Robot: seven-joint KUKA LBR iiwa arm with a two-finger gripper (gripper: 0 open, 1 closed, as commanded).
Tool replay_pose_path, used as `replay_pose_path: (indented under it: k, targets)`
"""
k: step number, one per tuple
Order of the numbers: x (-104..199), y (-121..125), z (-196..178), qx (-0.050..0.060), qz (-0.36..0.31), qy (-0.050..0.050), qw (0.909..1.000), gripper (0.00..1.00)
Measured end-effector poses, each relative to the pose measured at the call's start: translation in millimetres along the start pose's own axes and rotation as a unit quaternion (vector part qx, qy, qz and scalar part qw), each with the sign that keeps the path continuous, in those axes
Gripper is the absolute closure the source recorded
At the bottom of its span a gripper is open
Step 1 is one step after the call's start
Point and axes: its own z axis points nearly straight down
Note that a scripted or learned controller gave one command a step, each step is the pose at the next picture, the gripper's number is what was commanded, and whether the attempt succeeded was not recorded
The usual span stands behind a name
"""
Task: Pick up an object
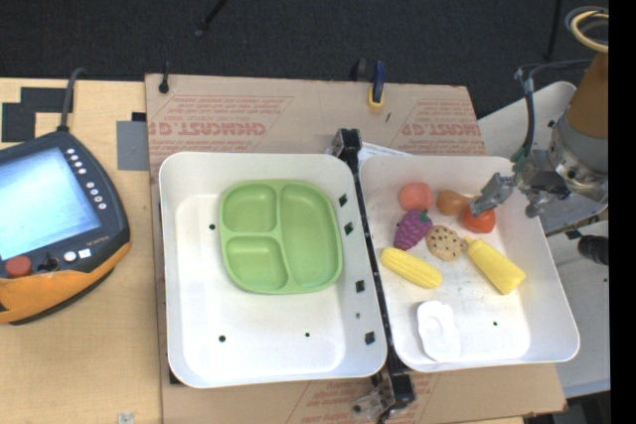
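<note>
Tomato (481, 220), the small red toy nearest the gripper (510, 192), lies at the far right of the right bin (556, 313), just beside an orange piece (452, 203) and above the yellow bottle-shaped toy (495, 266). One grey finger of the gripper reaches down to it from the right and appears to touch its upper edge; the second finger stands well apart toward the bin wall. The gripper is therefore spread wide and holds nothing.

Handling, as judged from appearance: the tomato is probably hollow plastic, light, stiff and smooth. A rounded, glossy body tends to roll or squirt out under an off-centre squeeze. Take hold across its widest part, fingers on opposite sides, centred over the middle.

Neighbouring items in the same bin: a pink-red round toy (416, 196), purple grapes (411, 230), a speckled cookie (444, 242), a corn cob (410, 267) and a white piece (438, 330). Crowding on the left side of the tomato leaves little finger clearance there. The left bin (189, 313) carries a green divided plate (279, 236).
</note>
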Motion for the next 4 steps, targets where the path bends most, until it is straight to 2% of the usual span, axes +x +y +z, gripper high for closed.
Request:
replay_pose_path:
  k: [1,3,4]
  targets:
    - [0,2,-5,-0.004,0.0,-0.001,1.0,0.0]
    - [10,2,118,-0.001,-0.001,0.0,1.0,0.0]
    - [12,2,131,-0.004,0.0,0.0,1.0,0.0]
